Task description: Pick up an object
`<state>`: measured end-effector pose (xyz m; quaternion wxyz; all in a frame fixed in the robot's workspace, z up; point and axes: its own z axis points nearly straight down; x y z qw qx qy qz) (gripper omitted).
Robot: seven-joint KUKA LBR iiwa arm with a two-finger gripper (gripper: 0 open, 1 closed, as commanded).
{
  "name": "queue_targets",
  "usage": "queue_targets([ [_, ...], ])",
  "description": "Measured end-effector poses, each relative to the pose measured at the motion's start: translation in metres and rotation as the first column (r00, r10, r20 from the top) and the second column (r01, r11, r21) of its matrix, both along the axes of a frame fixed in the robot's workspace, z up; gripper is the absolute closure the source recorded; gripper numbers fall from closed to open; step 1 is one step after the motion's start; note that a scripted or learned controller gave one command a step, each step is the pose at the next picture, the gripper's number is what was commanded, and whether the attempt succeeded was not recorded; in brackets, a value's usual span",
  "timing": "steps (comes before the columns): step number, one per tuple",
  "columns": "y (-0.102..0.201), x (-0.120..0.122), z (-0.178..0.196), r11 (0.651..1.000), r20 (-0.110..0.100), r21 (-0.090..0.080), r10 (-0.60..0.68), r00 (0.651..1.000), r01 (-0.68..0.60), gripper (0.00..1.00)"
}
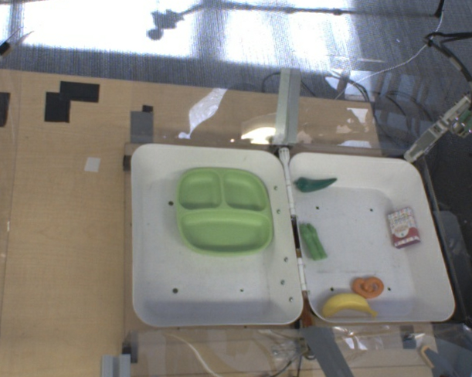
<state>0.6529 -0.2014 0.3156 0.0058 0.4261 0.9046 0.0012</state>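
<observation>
The hand [464, 116] is hovering above the right bin's [421, 190] far right corner; whether it is wide or narrow, I cannot tell.

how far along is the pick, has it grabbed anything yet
Done: nothing looks picked. The banana, orange ring-shaped piece, small red and white box and two green items all lie in the right bin; the green divided plate sits in the left bin.
In hand: nothing visibly held; part of the arm sits at the upper right, off the bins.
Left: reach in, grasp one object, lift.
</observation>
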Motion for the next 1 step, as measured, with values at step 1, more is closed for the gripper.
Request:
queue_targets([
  [1, -0.0029, 0.0003, -0.1284, 0.996, -0.005, 0.001, 0.087, 0.996, -0.087, 0.0],
])
